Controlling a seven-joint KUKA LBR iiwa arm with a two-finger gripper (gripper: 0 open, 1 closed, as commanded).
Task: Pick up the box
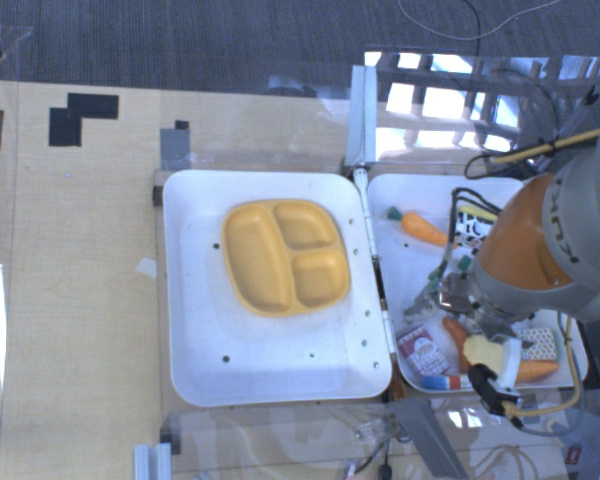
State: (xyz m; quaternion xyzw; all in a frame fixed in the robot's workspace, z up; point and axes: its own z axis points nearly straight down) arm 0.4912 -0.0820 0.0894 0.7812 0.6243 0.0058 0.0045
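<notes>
A small box printed in black, white and yellow lies in the upper middle of the right bin. The arm's orange band covers its right side. My gripper hangs low over the middle of that bin, just below the box and above the clutter. The arm's bulk hides the gripper's tip. Nothing shows as held.
The right bin also holds a carrot, a red packet, a yellow block, a waffle-patterned piece and a blue-tipped stick. A yellow divided plate sits in the left bin. Cables run along the right.
</notes>
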